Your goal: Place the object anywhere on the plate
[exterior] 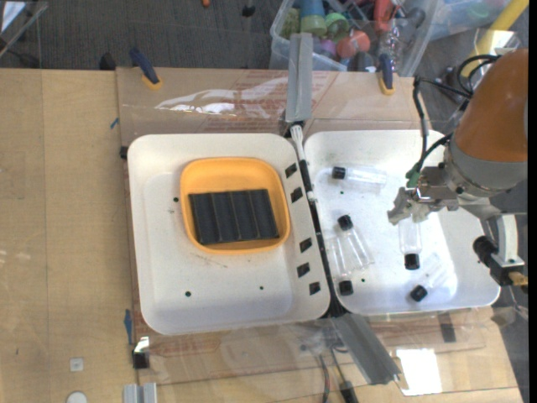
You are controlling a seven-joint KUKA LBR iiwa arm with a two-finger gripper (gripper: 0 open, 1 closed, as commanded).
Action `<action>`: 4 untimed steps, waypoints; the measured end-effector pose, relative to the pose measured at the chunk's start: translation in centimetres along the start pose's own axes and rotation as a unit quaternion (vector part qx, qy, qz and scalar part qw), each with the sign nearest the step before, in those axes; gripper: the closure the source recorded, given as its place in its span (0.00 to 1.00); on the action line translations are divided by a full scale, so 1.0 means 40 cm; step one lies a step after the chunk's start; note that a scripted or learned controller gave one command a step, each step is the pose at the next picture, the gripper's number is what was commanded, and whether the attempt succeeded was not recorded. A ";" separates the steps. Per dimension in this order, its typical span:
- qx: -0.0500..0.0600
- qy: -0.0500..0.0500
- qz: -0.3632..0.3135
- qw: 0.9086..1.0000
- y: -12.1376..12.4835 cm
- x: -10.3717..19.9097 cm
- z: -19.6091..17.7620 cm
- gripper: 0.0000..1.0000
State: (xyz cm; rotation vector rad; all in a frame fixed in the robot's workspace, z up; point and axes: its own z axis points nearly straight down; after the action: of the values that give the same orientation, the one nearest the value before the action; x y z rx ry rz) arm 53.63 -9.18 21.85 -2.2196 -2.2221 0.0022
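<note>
So the gripper (409, 208) is hanging over the right white bin (470, 154), right above a clear plastic vial with a black cap (410, 242). Can't tell how far open it is or if it's got anything.

More clear vials are lying around, one up at (357, 175), a couple at (348, 246). The orange square plate (193, 179) with a black ribbed block (233, 217) on it sits in the left bin (159, 250).

My worry: those vials look slick and round, so one could roll or squirt out of a pinch, or drop crossing the divider.
</note>
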 end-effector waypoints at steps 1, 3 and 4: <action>-0.002 -0.001 -0.133 0.991 0.126 -0.019 0.039 1.00; -0.003 -0.001 -0.297 0.955 0.302 0.064 0.083 1.00; -0.004 -0.002 -0.366 0.931 0.328 0.117 0.023 1.00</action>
State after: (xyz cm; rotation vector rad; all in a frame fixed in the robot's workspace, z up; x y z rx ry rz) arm 66.75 -4.50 20.91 -1.2550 -2.8865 -0.0032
